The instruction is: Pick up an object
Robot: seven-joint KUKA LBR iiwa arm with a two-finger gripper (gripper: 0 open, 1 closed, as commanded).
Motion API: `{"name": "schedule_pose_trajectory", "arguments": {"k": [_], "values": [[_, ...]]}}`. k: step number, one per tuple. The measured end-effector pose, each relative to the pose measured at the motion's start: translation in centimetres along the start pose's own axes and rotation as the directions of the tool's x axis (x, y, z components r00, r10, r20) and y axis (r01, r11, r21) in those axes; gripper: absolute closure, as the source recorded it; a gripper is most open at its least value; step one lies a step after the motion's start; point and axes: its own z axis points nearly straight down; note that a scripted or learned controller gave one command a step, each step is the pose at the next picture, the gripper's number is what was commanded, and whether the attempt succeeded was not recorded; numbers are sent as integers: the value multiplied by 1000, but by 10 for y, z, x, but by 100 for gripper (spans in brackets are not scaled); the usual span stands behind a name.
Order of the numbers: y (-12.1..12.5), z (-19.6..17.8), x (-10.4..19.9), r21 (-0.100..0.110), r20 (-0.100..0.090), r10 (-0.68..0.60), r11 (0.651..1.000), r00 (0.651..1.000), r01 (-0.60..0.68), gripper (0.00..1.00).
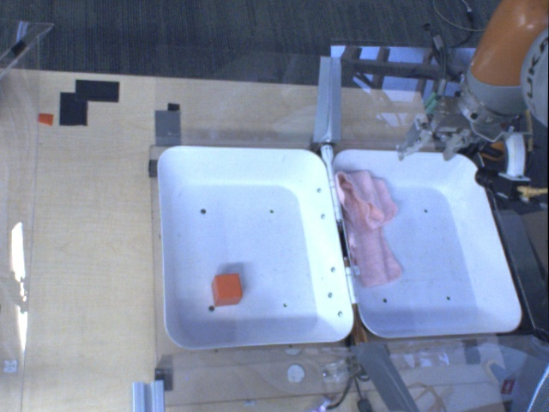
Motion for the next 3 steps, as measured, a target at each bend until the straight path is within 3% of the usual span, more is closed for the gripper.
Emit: {"name": "schedule_pose_trajectory", "arguments": {"k": [1, 2, 3], "values": [[0, 53, -11, 0, 1, -37, 999, 999, 37, 0], [-25, 96, -6, 1, 0, -28, 1000, 1000, 28, 0], [-29, 127, 47, -12, 2, -41, 999, 999, 41, 0]]}}
